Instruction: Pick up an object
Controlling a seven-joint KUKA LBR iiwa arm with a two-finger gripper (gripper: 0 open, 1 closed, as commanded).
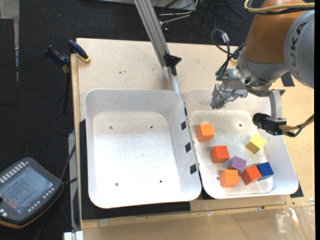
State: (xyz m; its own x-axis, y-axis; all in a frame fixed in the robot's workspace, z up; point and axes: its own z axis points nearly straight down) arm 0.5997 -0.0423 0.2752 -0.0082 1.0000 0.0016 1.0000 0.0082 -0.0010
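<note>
On the surface (125, 59), the left bin (100, 109) sits beside the right bin (285, 179), which carries the blocks: an orange cube (205, 131), a red-orange cube (219, 153), another orange cube (229, 177), a purple cube (237, 163), a red cube (251, 174), a yellow cube (255, 144) and a blue cube (265, 170). The end effector (218, 103) hangs over that bin's far edge, above the blocks and touching none; whether it is spread or pressed together I cannot tell.

We can read part of the white KUKA lettering on the grey arm (305, 39) at upper right; no other text is legible
</note>
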